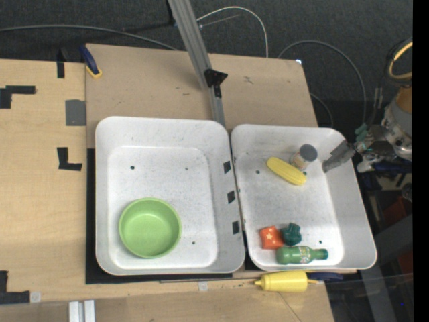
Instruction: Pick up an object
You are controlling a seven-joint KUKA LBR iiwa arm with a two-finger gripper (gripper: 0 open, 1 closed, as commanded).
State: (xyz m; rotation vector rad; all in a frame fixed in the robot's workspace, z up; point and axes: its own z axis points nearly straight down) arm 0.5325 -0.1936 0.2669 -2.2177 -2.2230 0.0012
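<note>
You have two shallow white plastic bins with rounded corners and speckled floors, side by side on a tan wooden bench. The left bin holds one round, smooth, lime-green bowl in its near-left corner. The right bin holds a yellow, ridged corn cob lying at a slant near the far side, touching a small grey-topped cylinder. Near its front edge sit a small orange block, a dark teal piece just beside it, and a green bottle on its side. A yellow bottle lies outside, on the bench edge. The gripper hangs over the right bin's far-right rim, nothing between its fingers.
</note>
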